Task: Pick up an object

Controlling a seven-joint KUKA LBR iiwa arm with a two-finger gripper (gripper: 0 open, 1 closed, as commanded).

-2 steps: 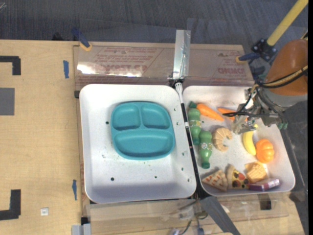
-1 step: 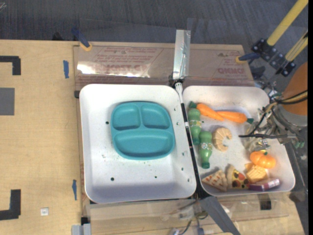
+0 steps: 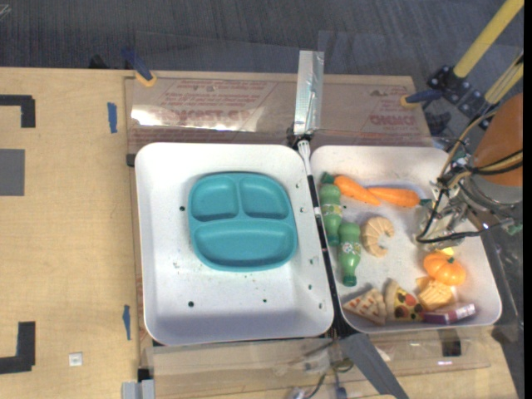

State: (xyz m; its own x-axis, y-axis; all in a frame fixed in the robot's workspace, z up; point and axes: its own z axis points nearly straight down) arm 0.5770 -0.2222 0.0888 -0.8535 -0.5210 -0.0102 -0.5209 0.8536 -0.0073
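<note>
The right bin point(image 3: 399, 160) holds several toy foods. Two orange carrots point(image 3: 378, 194) lie near its back, and green bottles point(image 3: 347, 252) stand along its left wall. A tan croissant point(image 3: 378, 235) sits mid-bin, an orange pumpkin point(image 3: 443, 268) at the right. A pizza slice point(image 3: 384, 302) and a purple piece point(image 3: 449, 312) lie at the front. My gripper point(image 3: 443, 223) hangs low over the bin's right side, just behind the pumpkin, with a small yellow piece point(image 3: 449, 251) right below it. Nothing is seen held in it.
The left bin point(image 3: 166, 289) carries a teal divided plate point(image 3: 242, 221) in its middle. A metal divider point(image 3: 309, 90) stands behind the gap between the bins. Cables trail from the arm's wrist point(image 3: 499, 165) at the right edge.
</note>
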